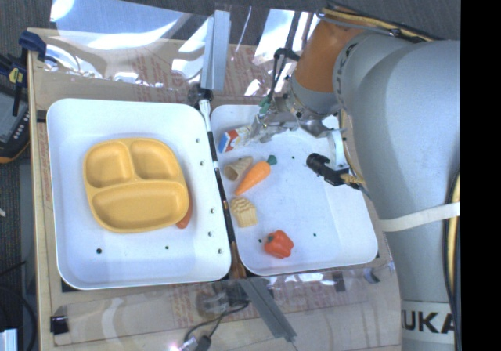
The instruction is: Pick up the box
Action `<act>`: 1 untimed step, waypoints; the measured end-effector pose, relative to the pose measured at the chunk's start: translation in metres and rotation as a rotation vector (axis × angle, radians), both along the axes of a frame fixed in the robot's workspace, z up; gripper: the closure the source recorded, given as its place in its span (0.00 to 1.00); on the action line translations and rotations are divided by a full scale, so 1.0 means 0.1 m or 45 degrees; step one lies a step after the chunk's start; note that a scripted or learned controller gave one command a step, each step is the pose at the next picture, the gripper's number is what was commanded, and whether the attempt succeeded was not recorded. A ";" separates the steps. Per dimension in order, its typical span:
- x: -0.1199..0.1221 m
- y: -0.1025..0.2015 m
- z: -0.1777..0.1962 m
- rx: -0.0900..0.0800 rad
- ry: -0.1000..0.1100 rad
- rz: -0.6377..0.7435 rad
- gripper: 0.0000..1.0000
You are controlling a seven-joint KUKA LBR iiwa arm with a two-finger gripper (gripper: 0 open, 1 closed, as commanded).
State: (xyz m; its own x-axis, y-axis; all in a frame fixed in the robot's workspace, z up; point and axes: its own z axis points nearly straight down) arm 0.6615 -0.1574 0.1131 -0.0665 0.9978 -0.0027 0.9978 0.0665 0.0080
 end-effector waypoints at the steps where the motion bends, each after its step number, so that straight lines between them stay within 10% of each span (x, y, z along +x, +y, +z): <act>1: 0.00 0.00 0.00 0.000 0.000 0.000 0.00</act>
State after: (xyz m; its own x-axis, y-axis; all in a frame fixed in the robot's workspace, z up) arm 0.6615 -0.1572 0.1130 -0.0666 0.9978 -0.0023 0.9977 0.0666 0.0079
